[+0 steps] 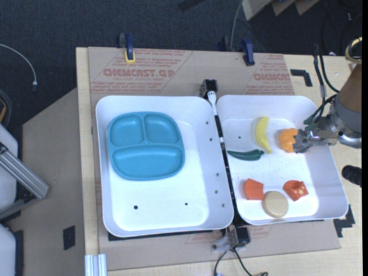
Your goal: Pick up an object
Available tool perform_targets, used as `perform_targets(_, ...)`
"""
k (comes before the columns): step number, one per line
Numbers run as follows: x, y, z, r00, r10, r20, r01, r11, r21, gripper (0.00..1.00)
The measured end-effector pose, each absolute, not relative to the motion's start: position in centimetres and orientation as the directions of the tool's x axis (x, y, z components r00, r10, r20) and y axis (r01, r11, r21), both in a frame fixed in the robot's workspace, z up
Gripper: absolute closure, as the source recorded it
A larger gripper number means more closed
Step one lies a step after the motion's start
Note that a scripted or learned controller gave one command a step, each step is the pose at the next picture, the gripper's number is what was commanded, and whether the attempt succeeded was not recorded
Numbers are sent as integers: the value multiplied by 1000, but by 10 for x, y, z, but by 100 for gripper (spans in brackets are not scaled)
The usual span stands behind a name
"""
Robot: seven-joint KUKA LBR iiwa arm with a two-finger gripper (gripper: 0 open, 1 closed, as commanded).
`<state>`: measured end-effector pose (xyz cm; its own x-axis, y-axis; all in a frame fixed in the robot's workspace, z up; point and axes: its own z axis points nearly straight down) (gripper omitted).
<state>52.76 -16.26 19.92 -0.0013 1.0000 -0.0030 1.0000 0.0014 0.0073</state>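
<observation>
Gripper (300, 144) sits touching the orange fruit (287, 140), right of frame; can't tell if it's wide or closed. Centre over it before you squeeze, clear of the banana (263, 134).

Two bins (109, 154), one plate (146, 145), six foods (262, 132).

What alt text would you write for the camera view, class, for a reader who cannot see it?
A grey arm reaches from the right, its gripper beside an orange item in the right bin, which also holds a banana, a green pepper, two red pieces and a beige disc. The left bin holds a blue plate.
</observation>
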Motion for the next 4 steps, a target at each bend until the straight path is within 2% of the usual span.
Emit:
perform_targets(2, 536, -154, 287, -1, 1000, -3, 1000, 1, 6, 100)
perform_targets(3, 527, -104, 284, -5, 1000, 2, 1000, 5, -2, 100)
perform_targets(4, 525, -57, 281, -5, 1000, 1, 1000, 5, -2, 100)
